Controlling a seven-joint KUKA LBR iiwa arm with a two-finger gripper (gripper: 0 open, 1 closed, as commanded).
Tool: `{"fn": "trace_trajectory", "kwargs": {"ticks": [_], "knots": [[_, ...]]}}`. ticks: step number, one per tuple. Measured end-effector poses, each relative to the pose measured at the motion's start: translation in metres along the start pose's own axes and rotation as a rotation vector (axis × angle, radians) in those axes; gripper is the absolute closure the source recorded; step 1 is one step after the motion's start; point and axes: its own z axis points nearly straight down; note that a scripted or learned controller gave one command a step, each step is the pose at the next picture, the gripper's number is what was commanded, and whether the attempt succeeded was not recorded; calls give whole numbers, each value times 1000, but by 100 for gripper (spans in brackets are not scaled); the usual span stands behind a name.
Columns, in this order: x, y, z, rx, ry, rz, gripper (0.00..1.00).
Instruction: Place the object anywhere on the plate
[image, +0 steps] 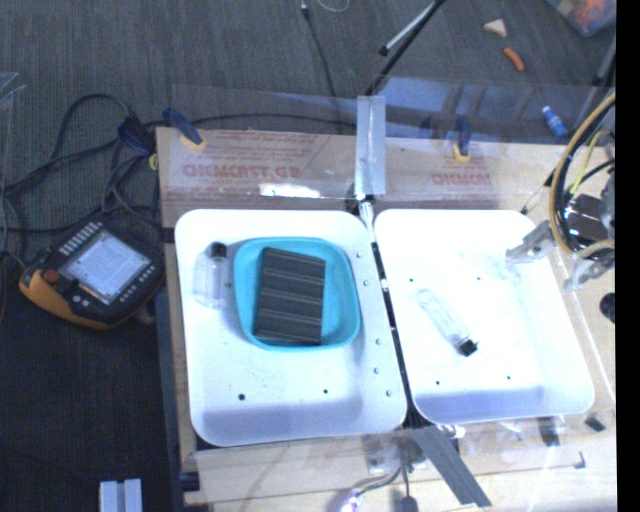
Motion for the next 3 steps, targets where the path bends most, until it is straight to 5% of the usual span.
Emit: {"fn": "trace_trajectory", "kwargs": {"ticks": [1,3], "knots": [[-22,-31,-47,-1,0,69,0],[-16,-34,-15,0,-1,151,0]]}}
